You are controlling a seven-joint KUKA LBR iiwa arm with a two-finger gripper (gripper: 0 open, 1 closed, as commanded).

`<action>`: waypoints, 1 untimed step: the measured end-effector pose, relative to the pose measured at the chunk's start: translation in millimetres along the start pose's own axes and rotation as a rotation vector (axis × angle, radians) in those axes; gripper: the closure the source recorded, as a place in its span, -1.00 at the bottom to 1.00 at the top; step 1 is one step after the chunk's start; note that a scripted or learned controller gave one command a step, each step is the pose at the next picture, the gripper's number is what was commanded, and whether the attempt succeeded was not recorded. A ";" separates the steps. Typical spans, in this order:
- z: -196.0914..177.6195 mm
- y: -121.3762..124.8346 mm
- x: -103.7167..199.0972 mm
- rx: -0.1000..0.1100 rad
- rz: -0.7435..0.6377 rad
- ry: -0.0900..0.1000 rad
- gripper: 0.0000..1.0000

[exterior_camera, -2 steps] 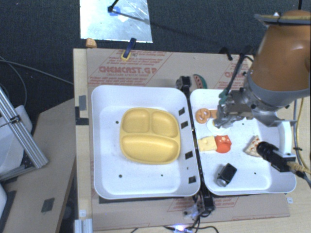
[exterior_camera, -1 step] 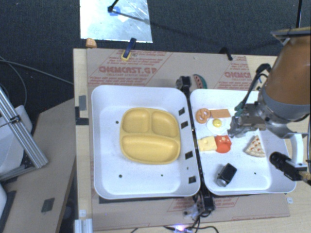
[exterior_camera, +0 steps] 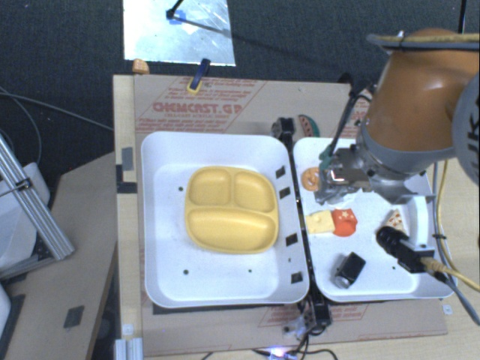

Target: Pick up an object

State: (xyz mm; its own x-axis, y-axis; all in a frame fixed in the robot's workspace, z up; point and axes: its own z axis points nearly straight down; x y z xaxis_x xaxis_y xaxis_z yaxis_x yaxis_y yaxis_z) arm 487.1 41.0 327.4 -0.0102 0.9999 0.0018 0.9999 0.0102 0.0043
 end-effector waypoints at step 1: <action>-94.8 0.8 4.6 -0.008 0.004 0.000 1.00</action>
